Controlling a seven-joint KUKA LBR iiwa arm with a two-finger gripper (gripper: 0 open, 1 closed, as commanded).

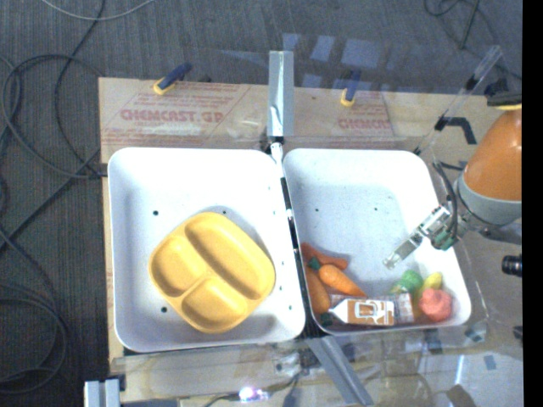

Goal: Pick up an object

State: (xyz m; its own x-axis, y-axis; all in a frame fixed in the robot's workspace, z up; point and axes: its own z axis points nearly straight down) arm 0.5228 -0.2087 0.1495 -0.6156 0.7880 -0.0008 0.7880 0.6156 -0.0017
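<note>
Two white bins sit side by side on the bench: left bin and right bin.

Left bin: one item, a yellow divided plate with three compartments, lying flat toward the near half of the bin.

Right bin: items crowd the near edge. Two carrots, orange with green tops, lie at the near-left corner, one beside the other and touching. One small bottle with an orange-and-white label lies on its side along the near wall, just beside the carrots. One green piece, one small yellow piece and one red-pink round fruit cluster at the near-right corner, touching or nearly so.

The gripper hangs over the right bin, reaching in from the right, tilted down to the left. Its tip is above bare bin floor, near the green piece but apart from it. Finger spacing cannot be told; nothing is seen held.
</note>
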